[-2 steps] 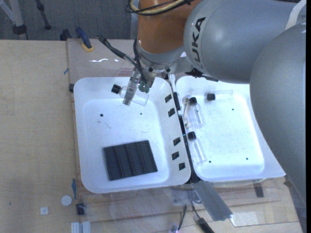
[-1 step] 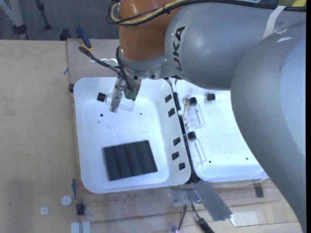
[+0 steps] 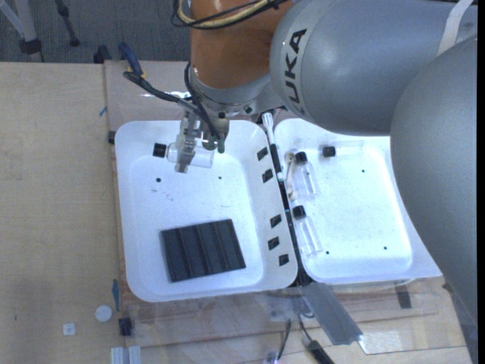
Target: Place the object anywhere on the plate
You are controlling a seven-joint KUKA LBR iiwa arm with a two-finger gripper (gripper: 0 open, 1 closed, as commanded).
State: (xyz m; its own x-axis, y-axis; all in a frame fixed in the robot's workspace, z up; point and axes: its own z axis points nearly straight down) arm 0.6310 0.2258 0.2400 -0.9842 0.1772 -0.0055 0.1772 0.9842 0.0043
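I see the two-finger gripper (image 3: 198, 144) clamping a clear plastic bottle with black cap (image 3: 180, 152) | left white bin (image 3: 136, 203) | above ribbed black rectangular plate (image 3: 202, 249)

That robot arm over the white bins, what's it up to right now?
The arm's gripper is low over the back of the left bin, with a clear bottle between its fingers. The dark ridged plate lies nearer the front of that bin, nothing on it yet. Two more clear bottles lie in the right bin.

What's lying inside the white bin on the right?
Inside the right bin, two clear bottles with black caps lie along its left wall, and a small black piece sits near the top. The arm covers its upper right corner.
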